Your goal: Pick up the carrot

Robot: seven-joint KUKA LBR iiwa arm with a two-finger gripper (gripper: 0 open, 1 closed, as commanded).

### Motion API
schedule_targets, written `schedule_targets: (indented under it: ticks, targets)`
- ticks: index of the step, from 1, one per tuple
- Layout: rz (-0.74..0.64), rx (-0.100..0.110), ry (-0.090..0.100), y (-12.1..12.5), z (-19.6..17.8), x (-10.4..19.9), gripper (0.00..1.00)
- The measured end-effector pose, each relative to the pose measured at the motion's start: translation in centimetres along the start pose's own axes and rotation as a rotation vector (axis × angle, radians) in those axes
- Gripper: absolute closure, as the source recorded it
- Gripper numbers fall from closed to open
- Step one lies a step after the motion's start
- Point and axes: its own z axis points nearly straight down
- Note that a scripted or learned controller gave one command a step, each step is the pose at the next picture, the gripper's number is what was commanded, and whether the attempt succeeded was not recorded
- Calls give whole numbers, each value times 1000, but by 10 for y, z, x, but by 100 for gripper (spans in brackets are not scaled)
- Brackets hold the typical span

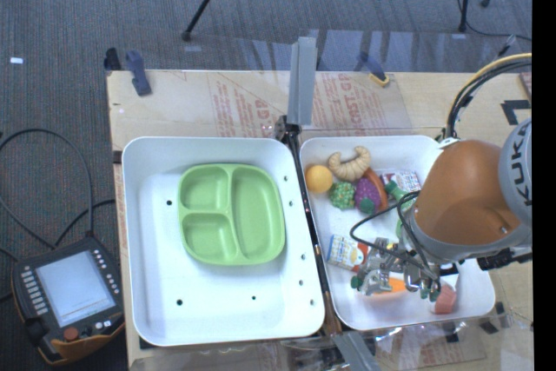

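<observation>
A: What is seen, big to small?

B: The desk (217, 100) carries two white bins; the right bin (469, 308) is reached by the arm (465, 195). The tool (391, 274) is set low near that bin's front wall.

A: Carrot?

B: The carrot (401, 284) is seen as an orange sliver directly under the tool, touching or nearly so. Its long axis is judged roughly left-right, across the bin.

A: Tool state?

B: Cannot be told; the tip is blurred and cluttered by cables.
</observation>
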Motion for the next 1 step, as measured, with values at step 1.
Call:
schedule_targets:
  ticks: [1]
  targets:
    - [-1, -1, -5, 1, -2, -1, 0]
